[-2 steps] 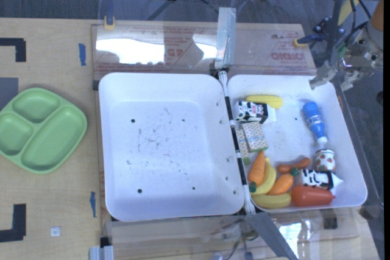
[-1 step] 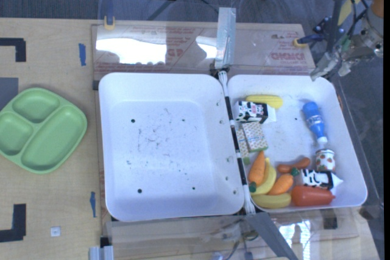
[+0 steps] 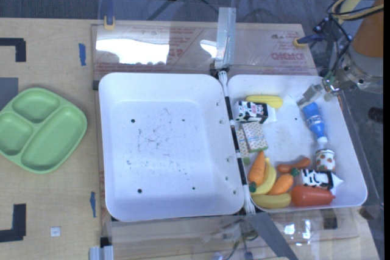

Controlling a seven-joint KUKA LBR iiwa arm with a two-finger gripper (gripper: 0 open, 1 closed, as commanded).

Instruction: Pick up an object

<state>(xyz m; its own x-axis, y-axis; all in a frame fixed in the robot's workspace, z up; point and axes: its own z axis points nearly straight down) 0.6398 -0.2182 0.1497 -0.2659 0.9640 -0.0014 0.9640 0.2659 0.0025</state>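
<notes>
The right bin (image 3: pixel 353 158) holds several small items. A blue tube (image 3: pixel 313 120) lies near its right wall, a yellow banana (image 3: pixel 264 100) at the back, and a black-and-white spotted item (image 3: pixel 251 111) just in front of it. A patterned box (image 3: pixel 253 137) sits by the divider. At the front lie an orange carrot (image 3: pixel 259 168), a second banana (image 3: pixel 269 199), a red pepper (image 3: pixel 312 195) and another spotted item (image 3: pixel 318 178). My gripper (image 3: pixel 322 91) hangs over the bin's back right corner, just above and behind the blue tube, with nothing seen in it.
The left bin (image 3: pixel 116 100) stands beside the right one, a raised divider (image 3: pixel 230 131) between them. A green divided plate (image 3: pixel 39 129) rests on the bench at far left. Clear plastic panels (image 3: pixel 183 39) rise behind the bins. Cables hang by the arm (image 3: pixel 365 39).
</notes>
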